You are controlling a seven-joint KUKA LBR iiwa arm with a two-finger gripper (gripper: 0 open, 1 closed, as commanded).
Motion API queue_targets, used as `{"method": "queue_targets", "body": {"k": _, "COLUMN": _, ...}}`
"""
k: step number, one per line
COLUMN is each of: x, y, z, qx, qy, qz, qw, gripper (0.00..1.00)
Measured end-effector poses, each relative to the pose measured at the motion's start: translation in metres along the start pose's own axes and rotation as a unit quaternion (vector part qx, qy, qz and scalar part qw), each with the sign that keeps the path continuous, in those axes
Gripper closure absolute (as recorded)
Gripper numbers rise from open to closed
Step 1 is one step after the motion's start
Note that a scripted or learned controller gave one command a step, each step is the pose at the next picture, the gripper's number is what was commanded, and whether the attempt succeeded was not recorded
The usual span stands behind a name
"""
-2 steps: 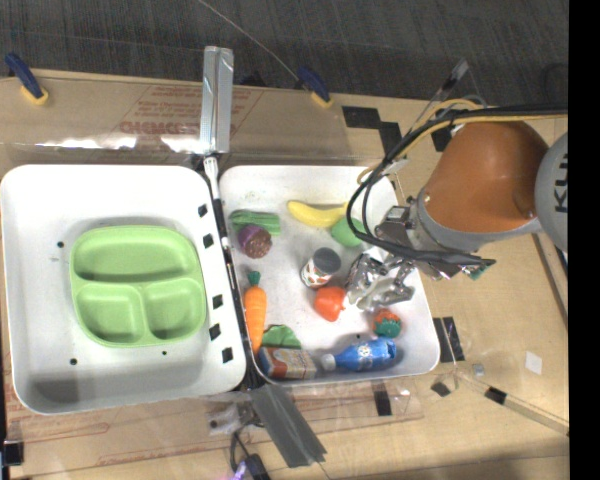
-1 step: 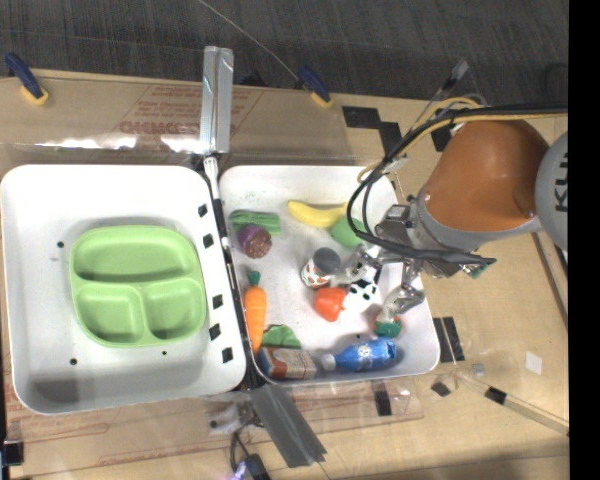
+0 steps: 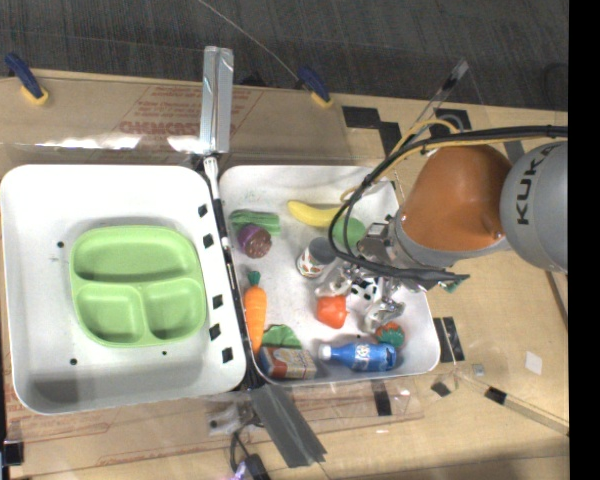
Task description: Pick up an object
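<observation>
In the right-hand bin (image 3: 280, 180), a mixed lot of small items. Along the left wall: a green piece (image 3: 254, 219) at the top, a dark purple ball (image 3: 255, 240) just below it, an orange carrot (image 3: 254, 308) lying lengthwise, and a small printed packet (image 3: 283, 356) at the near corner. Along the near wall: a blue bottle (image 3: 361, 354) on its side, white cap pointing left. Toward the far side: a yellow banana (image 3: 312, 212), with a green ball (image 3: 348, 233) beside it, partly under the arm. Centre: a small silver-and-dark item (image 3: 311, 260), an orange-red lump (image 3: 331, 311), and a black-and-white spotted piece (image 3: 363, 289). The gripper (image 3: 365, 293) is lowered into this central cluster, just above the spotted piece and the orange-red lump; whether it is released or clenched cannot be told from here, and no item is seen to be gripped. In the left-hand bin (image 3: 30, 268): one green three-part tray (image 3: 137, 284), lying flat near the middle.
</observation>
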State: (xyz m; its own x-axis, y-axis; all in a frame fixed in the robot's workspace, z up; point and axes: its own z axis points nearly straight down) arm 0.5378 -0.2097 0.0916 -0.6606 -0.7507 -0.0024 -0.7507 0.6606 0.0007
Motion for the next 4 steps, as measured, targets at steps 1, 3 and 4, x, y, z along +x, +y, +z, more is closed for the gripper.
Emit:
{"method": "queue_targets", "body": {"k": 1, "x": 0.014, "y": 0.047, "z": -0.005, "qx": 0.010, "qy": -0.005, "qz": -0.028, "qw": 0.9995, "gripper": 0.00}}
{"method": "queue_targets", "body": {"k": 3, "x": 0.014, "y": 0.021, "z": -0.001, "qx": 0.001, "qy": -0.001, "qz": -0.121, "qw": 0.9927, "gripper": 0.00}}
{"method": "queue_targets", "body": {"k": 4, "x": 0.015, "y": 0.021, "z": -0.001, "qx": 0.001, "qy": -0.001, "qz": -0.121, "qw": 0.9927, "gripper": 0.00}}
